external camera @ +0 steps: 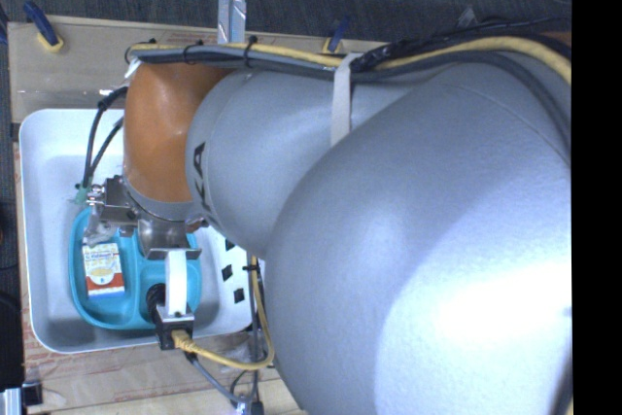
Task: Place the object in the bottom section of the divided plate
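Note:
A blue divided plate [89,308] lies in the left white bin [44,199], toward its near side. A small packet [102,269] with a white label and an orange-red lower part rests in the plate's left section. My gripper [101,226] hangs just above the packet's far end, below the orange wrist band [155,136]. The wrist covers the plate's far and right parts, so the dividers are mostly hidden. How the gripper stands around the packet is not visible.
The grey arm [408,228] spans the middle and right of the view and hides the right bin. Blue clamps [41,22] sit on the wooden bench's back edge. A yellow cable [219,360] loops past the bin's near rim.

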### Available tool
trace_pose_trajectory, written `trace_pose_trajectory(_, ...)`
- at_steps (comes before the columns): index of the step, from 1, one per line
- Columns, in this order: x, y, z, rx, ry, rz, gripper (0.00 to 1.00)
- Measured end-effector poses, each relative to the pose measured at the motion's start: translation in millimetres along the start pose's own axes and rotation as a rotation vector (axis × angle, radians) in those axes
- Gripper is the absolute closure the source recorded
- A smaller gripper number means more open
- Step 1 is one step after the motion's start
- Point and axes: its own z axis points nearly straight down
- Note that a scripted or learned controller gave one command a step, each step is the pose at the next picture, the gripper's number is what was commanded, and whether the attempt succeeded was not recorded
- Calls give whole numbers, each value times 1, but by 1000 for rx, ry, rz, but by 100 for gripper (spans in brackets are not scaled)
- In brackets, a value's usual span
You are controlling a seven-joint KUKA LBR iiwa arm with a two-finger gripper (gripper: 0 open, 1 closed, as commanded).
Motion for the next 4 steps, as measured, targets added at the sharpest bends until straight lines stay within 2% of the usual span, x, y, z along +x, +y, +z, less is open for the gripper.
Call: trace_pose_trajectory(4,0,0,0,0,0,0,0)
